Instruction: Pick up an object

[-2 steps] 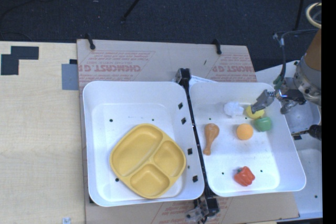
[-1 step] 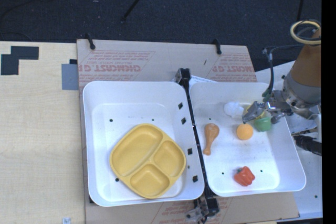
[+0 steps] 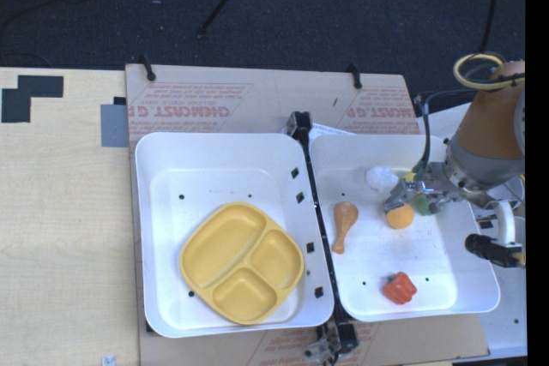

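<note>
My gripper (image 3: 405, 196) hangs low in the right bin (image 3: 463, 291), near its upper right part. It is directly above and touching or almost touching a small orange round object (image 3: 400, 219). A green object (image 3: 424, 204) lies right beside the gripper on its right. Just up and left of it is a white crumpled object (image 3: 380, 177). Further left, a tan toy drumstick (image 3: 344, 225) lies near the bin's left wall. A red pepper-like object (image 3: 399, 288) rests at the front of the bin.
The left bin (image 3: 159, 184) holds a yellow divided plate (image 3: 242, 262). A black divider (image 3: 316, 219) runs between the bins. The arm's orange band (image 3: 491, 120) and grey wrist overhang the right bin's right edge. Cardboard lies under both bins.
</note>
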Available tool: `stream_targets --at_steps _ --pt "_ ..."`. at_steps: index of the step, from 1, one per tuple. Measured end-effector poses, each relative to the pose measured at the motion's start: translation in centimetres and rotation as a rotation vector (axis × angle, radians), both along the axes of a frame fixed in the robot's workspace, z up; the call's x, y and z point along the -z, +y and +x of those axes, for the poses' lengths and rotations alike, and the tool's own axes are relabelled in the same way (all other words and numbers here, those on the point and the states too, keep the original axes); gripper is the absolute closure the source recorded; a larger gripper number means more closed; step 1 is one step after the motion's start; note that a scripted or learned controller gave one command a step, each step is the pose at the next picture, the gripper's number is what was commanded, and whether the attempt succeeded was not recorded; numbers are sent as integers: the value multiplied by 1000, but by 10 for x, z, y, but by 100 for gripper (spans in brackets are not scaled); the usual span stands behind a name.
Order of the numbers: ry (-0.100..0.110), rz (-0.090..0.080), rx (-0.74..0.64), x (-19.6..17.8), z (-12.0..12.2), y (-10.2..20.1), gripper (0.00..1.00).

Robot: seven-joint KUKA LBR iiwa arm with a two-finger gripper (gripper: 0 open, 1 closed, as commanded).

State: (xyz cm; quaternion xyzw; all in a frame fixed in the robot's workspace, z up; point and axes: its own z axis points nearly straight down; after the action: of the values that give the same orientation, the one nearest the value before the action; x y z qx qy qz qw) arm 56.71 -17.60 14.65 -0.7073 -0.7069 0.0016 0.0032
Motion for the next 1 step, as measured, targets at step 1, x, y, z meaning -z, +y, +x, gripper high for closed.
stream_targets --at_steps 1 --pt "0 0 1 54 -1 1 0"
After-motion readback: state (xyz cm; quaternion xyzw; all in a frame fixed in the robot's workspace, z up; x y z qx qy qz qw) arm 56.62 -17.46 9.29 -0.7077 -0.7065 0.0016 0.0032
